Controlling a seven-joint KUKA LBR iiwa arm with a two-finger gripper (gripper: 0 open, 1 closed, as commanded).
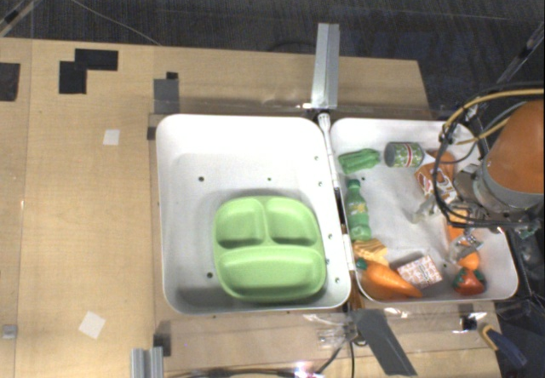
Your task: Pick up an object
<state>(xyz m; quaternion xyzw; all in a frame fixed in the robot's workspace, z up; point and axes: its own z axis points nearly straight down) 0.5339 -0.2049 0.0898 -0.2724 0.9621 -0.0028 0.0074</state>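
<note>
Arm (511,165) hanging over right white bin (400,131); hand hidden, grip state impossible to tell. Candidate objects lying nearby in bin: green plastic bottle (357,209), orange carrot toy (387,280). Advising vertical descent onto isolated bottle, avoiding crowded corner.

My worktop (77,223) looks like pale wood, matt with a fine grain. Both bins are smooth white plastic with a soft sheen: the left bin (183,155) and the right bin (387,189). The green divided tray (268,247) is smooth, slightly glossy plastic. The post (326,65) between the bins is brushed grey metal. My orange band (521,146) looks smooth and satiny. The green bottle (357,209) shines like plastic.
</note>
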